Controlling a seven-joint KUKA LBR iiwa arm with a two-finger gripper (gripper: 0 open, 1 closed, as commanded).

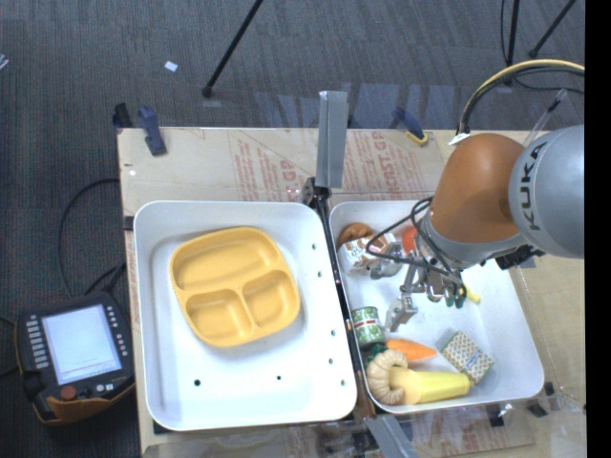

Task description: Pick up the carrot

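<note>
Right bin (511, 294) holds the carrot (412, 349) part-hidden under the pincer (409, 299), whose spread I cannot tell

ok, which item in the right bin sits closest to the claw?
The small green-labelled can, just left of the claw. The carrot lies below it, and the patterned box farther off.

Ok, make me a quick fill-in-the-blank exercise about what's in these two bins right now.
1. The yellow divided tray lies in the ____ bin.
2. The carrot is ____ in colour.
3. The carrot lies in the same bin as the small ____ can.
4. The gripper hangs over the ____ bin.

Missing words: left; orange; green; right
</note>
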